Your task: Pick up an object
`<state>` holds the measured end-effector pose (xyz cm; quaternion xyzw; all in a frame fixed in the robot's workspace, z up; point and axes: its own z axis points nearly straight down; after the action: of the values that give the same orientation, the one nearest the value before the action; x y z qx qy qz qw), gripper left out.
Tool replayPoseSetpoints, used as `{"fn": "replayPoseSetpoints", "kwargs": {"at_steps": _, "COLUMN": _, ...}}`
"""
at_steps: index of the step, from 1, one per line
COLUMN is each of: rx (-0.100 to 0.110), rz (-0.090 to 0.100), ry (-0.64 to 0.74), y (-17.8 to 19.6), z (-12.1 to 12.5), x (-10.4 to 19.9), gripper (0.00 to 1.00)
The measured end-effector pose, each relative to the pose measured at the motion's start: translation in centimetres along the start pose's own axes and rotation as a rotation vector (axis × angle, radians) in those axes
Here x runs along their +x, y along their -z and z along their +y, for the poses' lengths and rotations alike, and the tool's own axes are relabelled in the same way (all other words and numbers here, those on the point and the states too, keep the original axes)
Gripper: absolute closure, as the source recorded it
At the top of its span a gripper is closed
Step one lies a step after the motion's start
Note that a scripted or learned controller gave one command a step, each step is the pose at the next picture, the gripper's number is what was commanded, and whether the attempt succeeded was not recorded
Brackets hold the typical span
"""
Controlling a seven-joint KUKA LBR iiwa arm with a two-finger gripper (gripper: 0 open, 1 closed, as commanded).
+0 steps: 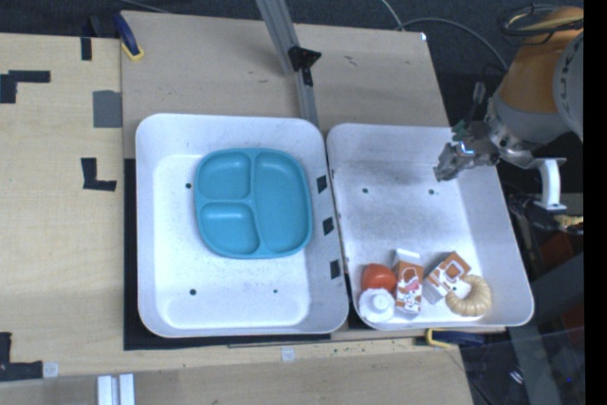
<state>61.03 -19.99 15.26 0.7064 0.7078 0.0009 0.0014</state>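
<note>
1. The grey two-finger gripper (450,166) hangs over the far right part of the right shallow white bin (398,204), beside its right wall; whether it is released or clenched I cannot tell, and nothing shows in it.
2. The grey arm with the orange band (536,90) reaches in from the right edge of the scene.
3. The pickable things lie in a cluster in the near right corner of that bin, well apart from the gripper, towards the near side and slightly left.
4. In the cluster: a tan ring-shaped pastry (470,297), a brown and white small carton (448,274), a second brown and white carton (410,285), a red rounded piece (378,277) and a white round cap (376,304), all touching or just beside one another.
5. The second carton's long axis runs roughly near to far; the first sits tilted.
6. The left white bin (161,223) holds a turquoise plastic tray with 3 compartments (253,202).
7. My judgement: the pick has not begun; the gripper must travel to the near corner.
</note>
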Motion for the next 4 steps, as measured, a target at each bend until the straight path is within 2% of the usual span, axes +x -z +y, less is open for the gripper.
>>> {"fn": "replayPoseSetpoints", "kwargs": {"at_steps": 1, "rx": -0.001, "rz": -0.001, "ry": 0.000, "y": 4.3, "z": 0.5, "x": 0.0, "gripper": 1.00}}
{"fn": "replayPoseSetpoints", "kwargs": {"at_steps": 2, "rx": -0.001, "rz": -0.001, "ry": 0.000, "y": 9.4, "z": -0.3, "x": 0.3, "gripper": 1.00}}
{"fn": "replayPoseSetpoints", "kwargs": {"at_steps": 3, "rx": 0.004, "rz": 0.001, "ry": 0.004, "y": 8.1, "z": 0.3, "x": 5.8, "gripper": 1.00}}
{"fn": "replayPoseSetpoints", "kwargs": {"at_steps": 4, "rx": 0.003, "rz": 0.003, "ry": 0.006, "y": 8.9, "z": 0.7, "x": 11.6, "gripper": 1.00}}
